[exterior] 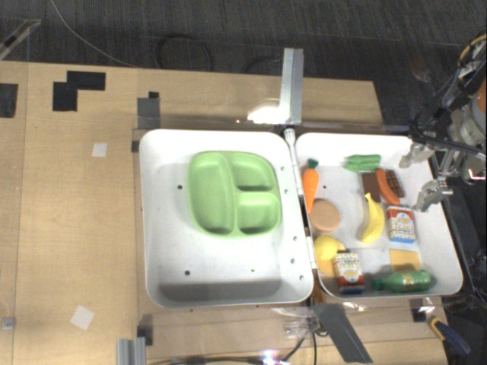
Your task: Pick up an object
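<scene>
Yellow curved banana [372, 219] (among toy food) in right bin [455, 265]; pincer [424, 175] fingers apart, bare.

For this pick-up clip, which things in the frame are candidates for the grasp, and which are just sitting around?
Part of the job:
- gripper, over the right bin
- pickable items in that bin: carrot, banana, lemon, green bottle, two small cartons

Just lying about:
- green divided plate in the left bin
- metal post behind the bins
</scene>
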Available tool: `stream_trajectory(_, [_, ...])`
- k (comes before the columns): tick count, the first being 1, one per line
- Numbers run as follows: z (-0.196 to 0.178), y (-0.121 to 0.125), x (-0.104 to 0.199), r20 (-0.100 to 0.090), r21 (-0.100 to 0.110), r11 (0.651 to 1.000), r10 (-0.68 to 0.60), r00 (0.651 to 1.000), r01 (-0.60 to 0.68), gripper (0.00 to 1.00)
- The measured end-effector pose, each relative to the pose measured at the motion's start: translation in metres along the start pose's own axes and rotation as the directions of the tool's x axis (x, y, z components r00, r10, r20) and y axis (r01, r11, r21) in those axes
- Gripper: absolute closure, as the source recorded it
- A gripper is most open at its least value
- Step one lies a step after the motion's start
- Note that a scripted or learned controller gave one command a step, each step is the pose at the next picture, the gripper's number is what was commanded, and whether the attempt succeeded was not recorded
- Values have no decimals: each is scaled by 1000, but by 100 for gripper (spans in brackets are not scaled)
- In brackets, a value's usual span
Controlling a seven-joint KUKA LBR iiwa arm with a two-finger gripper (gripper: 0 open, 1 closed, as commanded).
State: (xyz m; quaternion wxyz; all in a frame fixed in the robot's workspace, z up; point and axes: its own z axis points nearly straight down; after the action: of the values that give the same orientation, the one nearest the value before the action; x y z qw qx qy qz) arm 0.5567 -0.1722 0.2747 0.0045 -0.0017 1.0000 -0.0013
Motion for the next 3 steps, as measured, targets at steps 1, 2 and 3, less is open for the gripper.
stream_trajectory(1, [124,-20,40,-8,-1,978,208,978,-208,0])
stream_trajectory(2, [184,-15,65,12,3,988,153,988,-154,0])
stream_trajectory(3, [184,-14,65,12,4,989,147,989,-147,0])
